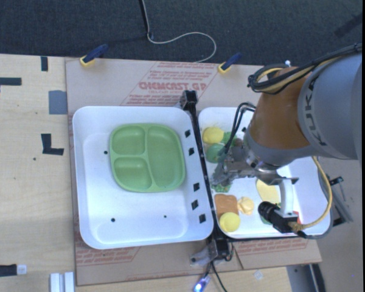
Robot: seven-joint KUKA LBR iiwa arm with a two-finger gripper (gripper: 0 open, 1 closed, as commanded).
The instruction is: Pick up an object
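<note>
Nearest me, along the front of the right bin (313,227), a yellow ball-like fruit (229,222) is lying beside an orange-brown block (225,203) and a small pale yellow piece (246,206), with a flat yellow slice (267,191) just beyond them. The gripper (226,174) is hanging over the bin's left side, just behind the orange-brown block, so that block is sitting towards me from the jaws and looks like the closest candidate for a pick. I cannot tell whether the jaws are open or closed; the wrist is hiding them. Farther back, a green piece (213,152) and a yellow lemon-like fruit (212,135) are resting close to the divider. In the left bin (88,163) a green divided plate (148,157) is lying flat.
</note>
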